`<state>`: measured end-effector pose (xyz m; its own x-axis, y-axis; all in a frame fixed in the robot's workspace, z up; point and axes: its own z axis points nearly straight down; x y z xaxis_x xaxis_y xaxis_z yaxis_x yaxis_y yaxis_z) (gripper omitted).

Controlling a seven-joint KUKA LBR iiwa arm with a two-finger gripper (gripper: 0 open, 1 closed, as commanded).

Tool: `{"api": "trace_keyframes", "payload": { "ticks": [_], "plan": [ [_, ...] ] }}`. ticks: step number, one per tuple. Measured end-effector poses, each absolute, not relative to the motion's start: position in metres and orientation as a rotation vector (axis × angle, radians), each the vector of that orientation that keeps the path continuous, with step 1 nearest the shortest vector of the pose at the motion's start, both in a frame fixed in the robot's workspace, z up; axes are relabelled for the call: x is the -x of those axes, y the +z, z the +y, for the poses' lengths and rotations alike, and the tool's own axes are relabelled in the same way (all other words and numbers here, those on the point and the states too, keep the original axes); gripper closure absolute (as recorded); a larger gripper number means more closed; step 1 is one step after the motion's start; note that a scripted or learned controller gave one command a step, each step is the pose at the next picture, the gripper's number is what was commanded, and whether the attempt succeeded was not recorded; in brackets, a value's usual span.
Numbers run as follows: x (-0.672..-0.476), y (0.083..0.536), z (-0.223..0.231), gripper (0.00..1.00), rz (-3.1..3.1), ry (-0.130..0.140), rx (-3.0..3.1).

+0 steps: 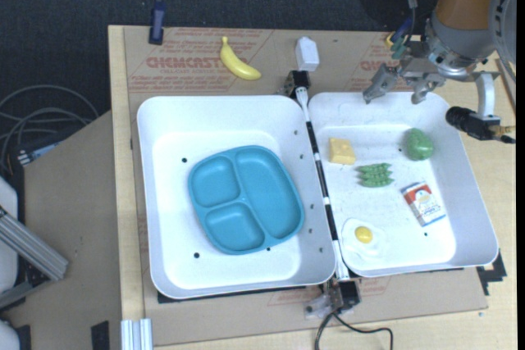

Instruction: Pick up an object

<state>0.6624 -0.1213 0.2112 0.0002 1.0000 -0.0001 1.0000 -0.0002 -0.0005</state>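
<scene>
My hand [399, 83] hangs spread and empty at the upper right, over the right bin's [476, 201] far rim. I'm in the approach step; next I must drop onto the green ball [418, 144] just below and close.

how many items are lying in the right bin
5. A yellow cheese wedge sits near its left wall, a round green ball far right, a green pea pod mid-bin, a red-and-white small carton right, and a fried egg at the near edge.
</scene>
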Motion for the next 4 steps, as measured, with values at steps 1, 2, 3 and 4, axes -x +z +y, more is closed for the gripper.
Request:
{"api": "trace_keyframes", "payload": {
  "ticks": [1, 2, 3, 4],
  "plan": [
    [-0.629, 0.088, -0.116, 0.0, -2.221, -0.001, 2.223],
    [-0.572, 0.087, -0.106, 0.0, -2.222, -0.004, 2.224],
    [-0.559, 0.087, -0.123, 0.0, -2.222, -0.005, 2.224],
    [-0.56, 0.097, -0.122, 1.0, -2.223, -0.008, 2.225]
  ]
}}
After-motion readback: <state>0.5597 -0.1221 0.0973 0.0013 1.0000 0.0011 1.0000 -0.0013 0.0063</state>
